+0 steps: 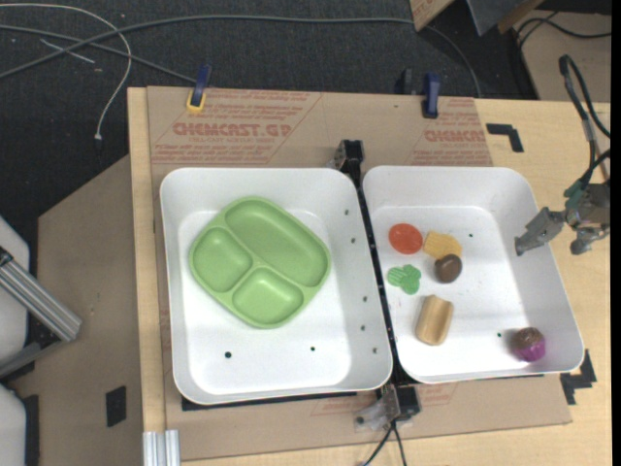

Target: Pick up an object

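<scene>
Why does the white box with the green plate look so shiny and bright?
In the camera view, light from above bounces off the left white box, so its floor looks washed out; the green plate has soft shiny patches too; shadows under the toys in the right box are faint; the hand looks slightly blurry.

Bright, even overhead light w/ soft shadows; white bins [194,260] near blown-out, focus slightly soft.
</scene>
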`<state>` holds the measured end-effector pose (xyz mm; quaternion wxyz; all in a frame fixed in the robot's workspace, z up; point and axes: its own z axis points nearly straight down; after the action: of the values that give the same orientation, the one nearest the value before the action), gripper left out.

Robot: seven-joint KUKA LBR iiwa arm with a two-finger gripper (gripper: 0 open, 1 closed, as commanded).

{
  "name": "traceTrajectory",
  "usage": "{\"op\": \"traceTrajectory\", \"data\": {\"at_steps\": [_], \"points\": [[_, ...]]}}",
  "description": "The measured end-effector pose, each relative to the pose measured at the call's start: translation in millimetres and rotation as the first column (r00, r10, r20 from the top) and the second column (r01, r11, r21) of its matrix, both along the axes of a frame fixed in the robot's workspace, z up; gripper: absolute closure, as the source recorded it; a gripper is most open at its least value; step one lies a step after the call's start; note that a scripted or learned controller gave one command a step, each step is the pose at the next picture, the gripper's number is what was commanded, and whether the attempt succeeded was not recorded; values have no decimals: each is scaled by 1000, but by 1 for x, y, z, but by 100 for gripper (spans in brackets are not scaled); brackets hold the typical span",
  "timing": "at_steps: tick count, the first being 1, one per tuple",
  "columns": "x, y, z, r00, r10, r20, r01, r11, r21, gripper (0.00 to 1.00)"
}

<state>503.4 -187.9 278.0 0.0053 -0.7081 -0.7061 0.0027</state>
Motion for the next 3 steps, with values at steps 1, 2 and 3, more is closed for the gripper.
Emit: {"op": "traceTrajectory", "data": {"at_steps": [1,2,3], "points": [[2,0,5,1000,3,10,-3,1000,-3,0],[-6,7,-44,1000,3,5,-3,1000,0,0],[-4,14,-105,1000,3,4,-3,1000,0,0]]}}
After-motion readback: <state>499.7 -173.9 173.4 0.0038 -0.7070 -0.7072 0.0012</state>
